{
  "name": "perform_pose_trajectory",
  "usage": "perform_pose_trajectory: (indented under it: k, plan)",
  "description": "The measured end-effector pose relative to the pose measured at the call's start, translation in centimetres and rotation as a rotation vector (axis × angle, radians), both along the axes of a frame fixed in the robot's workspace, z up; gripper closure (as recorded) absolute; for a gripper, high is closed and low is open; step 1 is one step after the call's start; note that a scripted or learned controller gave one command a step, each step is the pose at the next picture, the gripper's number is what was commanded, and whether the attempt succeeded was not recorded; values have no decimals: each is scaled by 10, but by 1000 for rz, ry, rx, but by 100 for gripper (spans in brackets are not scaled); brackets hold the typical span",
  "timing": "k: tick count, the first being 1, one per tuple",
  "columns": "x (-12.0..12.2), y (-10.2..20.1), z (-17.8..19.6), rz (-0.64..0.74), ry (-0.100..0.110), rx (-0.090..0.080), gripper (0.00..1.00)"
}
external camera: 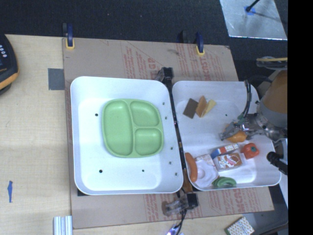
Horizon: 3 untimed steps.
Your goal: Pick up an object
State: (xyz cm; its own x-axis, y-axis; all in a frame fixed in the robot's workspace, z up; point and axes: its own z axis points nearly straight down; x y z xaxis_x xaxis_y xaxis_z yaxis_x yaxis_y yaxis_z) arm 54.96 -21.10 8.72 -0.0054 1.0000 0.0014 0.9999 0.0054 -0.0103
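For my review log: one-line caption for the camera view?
Tool low in right bin among toy foods; green divided plate in left bin.

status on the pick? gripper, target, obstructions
Gripper low in right bin, fingers unclear. Nothing seen held. Orange piece beside it; carton, red piece close by.

You see a pale green divided plastic plate [132,128] in the white left bin [83,131], and a red-and-white carton [228,158] in the white right bin [220,94].
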Motion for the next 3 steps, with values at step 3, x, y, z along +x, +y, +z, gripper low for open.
perform_pose_trajectory:
  k: [3]
  plan:
    - [13,177,111,8,-18,2,100]
